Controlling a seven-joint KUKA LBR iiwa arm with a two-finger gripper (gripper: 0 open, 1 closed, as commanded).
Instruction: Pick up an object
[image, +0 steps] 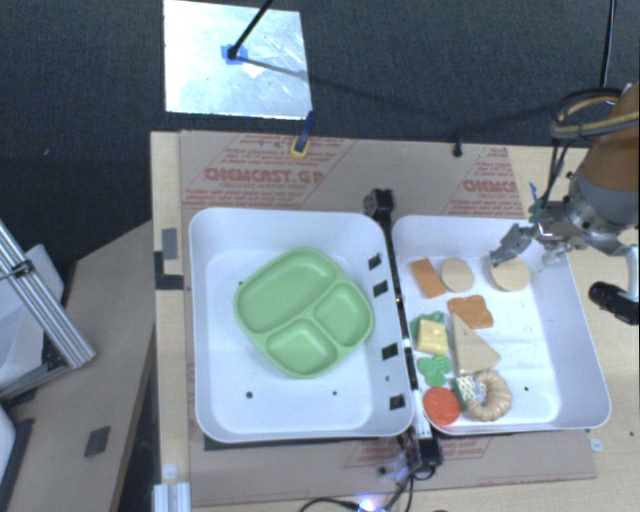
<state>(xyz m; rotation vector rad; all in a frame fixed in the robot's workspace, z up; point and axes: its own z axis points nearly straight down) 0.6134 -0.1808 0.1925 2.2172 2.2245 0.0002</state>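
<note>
The gripper (520, 245), jaws spread and nothing held, is poised over a pale round disc (510, 275) lying at the far side of the right bin (575, 330). The disc is judged light, stiff and flat, best pinched across its thin edges.

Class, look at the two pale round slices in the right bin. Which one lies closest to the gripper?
The round slice nearer the bin's right wall, right under the gripper. The other pale slice lies further left, beside the orange piece.
</note>
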